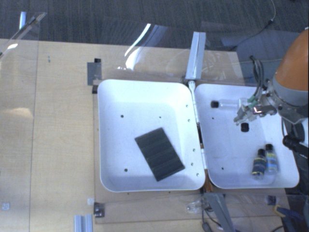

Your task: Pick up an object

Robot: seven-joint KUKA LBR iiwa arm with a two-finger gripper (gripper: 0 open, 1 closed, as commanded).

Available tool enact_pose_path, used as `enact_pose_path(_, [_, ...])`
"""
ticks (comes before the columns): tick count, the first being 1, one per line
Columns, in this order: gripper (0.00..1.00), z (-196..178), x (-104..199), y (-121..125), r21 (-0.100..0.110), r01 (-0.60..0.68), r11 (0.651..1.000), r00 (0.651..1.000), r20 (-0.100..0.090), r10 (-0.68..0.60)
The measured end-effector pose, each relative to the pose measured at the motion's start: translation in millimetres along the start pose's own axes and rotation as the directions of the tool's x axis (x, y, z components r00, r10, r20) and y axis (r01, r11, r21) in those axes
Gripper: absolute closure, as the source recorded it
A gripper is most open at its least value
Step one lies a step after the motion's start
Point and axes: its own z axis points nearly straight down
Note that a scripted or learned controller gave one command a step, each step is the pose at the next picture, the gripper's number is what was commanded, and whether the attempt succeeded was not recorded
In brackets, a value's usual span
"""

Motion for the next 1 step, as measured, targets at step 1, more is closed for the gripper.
enact_pose_path(1, [1.0,41.3,16.2,94.3,0.017,-0.134,0.991,0.991,-0.003,0.134])
